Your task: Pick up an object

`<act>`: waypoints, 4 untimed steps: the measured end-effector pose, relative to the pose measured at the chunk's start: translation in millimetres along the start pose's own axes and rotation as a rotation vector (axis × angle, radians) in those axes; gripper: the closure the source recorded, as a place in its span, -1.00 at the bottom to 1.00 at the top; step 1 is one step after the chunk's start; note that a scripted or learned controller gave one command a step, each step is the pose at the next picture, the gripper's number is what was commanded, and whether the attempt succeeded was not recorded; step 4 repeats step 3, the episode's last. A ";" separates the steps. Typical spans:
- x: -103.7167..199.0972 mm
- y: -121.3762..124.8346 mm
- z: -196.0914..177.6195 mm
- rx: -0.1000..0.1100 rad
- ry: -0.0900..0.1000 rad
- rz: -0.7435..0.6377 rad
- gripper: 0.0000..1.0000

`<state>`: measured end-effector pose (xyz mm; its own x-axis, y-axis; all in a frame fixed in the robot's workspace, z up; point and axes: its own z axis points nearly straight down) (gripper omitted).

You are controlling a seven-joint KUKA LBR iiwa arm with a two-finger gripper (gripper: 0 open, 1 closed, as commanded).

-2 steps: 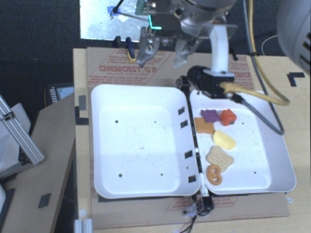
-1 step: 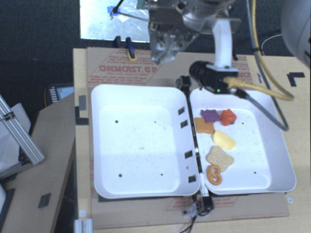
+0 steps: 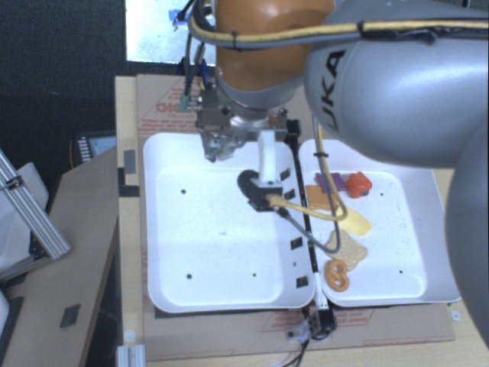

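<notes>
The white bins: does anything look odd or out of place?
Nothing looks spilled or broken. The small items crowd the inner side of the right bin, while the gripper hangs over the left bin, away from them.

The left bin [image 3: 206, 235], shallow and white, rests on a cardboard sheet [image 3: 160, 117] with red print, which lies on the tan desk [image 3: 84, 228]. The right bin [image 3: 397, 266] touches the left bin's right rim. A silver metal rail [image 3: 34, 212] slants well left of the left bin. A small grey patch [image 3: 70, 316] lies on the desk left of its near corner. A bright pale panel [image 3: 153, 17] shows beyond its far edge.
</notes>
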<state>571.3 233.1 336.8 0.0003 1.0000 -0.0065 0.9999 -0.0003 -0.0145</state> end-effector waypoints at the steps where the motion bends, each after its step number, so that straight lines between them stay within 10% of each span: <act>1: -44.9 -37.0 -127.6 -0.029 0.011 0.002 1.00; 2: 1.9 -21.4 -202.4 -0.025 0.012 -0.007 1.00; 3: -61.8 -88.1 -198.0 -0.016 0.008 0.002 1.00; 4: -61.8 -88.1 -198.0 -0.016 0.008 0.002 1.00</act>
